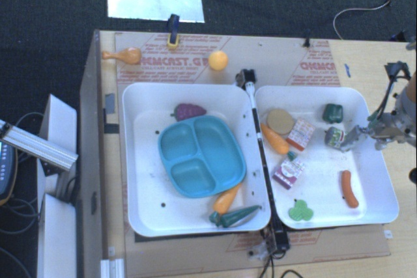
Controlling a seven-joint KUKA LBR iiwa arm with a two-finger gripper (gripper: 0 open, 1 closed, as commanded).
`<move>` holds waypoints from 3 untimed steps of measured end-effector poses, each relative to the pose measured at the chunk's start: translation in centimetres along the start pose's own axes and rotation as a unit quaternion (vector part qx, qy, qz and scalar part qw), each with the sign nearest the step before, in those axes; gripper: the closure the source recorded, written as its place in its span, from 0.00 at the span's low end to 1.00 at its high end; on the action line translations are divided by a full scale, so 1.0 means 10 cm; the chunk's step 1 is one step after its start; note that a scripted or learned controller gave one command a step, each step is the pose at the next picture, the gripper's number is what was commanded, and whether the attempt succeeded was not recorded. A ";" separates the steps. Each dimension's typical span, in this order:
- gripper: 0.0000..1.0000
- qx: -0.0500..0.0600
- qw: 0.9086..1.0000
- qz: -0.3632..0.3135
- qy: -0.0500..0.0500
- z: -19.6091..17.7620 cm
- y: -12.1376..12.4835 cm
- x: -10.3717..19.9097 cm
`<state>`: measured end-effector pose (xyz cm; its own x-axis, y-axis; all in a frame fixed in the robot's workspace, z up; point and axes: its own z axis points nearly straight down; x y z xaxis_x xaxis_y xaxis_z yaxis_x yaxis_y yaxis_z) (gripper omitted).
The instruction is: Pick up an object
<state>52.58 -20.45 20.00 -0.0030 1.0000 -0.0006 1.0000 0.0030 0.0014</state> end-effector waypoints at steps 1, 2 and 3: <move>0.00 0.000 1.000 0.001 0.000 1.15 -0.39 -0.02; 0.00 -0.001 1.000 0.000 0.000 1.09 0.52 -0.01; 0.00 -0.001 1.000 -0.001 0.000 1.11 1.12 -0.02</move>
<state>63.83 -20.61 8.94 -0.0046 1.0000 -0.0011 1.0000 0.0046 0.0040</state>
